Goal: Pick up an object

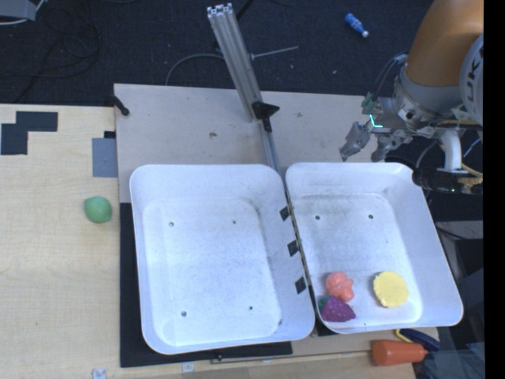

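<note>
status: the pick has not begun, judged from the present layout. the end effector (pixel 369 143) hangs above the rim of the right bin (pixel 442 235) at its 12 o'clock edge, high over the tabletop (pixel 189 129), and well apart from every object. its two fingers stand spread, with nothing between them. all steps remain: choose a target, travel toward 6 o'clock, descend, close, lift.

candidate objects: three items lie in the right bin near its 6 o'clock wall.
- the orange-pink object (pixel 339 284): small, lumpy, rounded; sits at roughly 7 o'clock in the bin.
- the purple object (pixel 338 310): small, knobbly, similar in bulk; lies directly at 6 o'clock of the orange-pink one and appears to touch it. it also lies close to the bin's corner wall.
- the yellow object (pixel 390 289): a flattish rounded piece, pale yellow; lies at 3 o'clock of the other two, apart from both, with bare bin floor around it.

assessment: the yellow object is probably the simplest target, since it stands alone. the paired objects may shift each other on contact.

the left bin (pixel 150 204) lies at 9 o'clock of the right bin. a green ball (pixel 99 209) rests on the tabletop at 9 o'clock of the left bin, outside both bins.
</note>
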Available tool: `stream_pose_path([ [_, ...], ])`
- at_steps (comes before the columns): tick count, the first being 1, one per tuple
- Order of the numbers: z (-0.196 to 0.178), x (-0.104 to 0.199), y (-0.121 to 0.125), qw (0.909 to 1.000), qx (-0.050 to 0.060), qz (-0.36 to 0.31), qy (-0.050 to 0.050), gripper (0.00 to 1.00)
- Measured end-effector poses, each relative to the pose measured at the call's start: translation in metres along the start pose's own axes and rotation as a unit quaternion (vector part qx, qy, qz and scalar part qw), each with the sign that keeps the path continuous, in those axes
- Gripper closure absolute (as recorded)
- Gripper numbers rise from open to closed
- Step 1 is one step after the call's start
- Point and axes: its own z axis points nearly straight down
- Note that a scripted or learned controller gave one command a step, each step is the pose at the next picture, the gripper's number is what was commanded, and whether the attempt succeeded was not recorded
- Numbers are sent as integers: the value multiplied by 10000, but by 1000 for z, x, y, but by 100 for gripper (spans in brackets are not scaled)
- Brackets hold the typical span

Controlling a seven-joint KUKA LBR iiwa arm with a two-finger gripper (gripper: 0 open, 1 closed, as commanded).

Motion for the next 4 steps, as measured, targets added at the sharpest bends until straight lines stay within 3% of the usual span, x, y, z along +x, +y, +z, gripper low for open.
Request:
stream_pose_path([
  [1, 0, 0, 0, 10000, 1, 0, 0, 0],
  [2, 43, 1, 1, 10000, 18, -2, 2, 0],
  [4, 169, -1, -1, 10000, 30, 2, 3, 0],
])
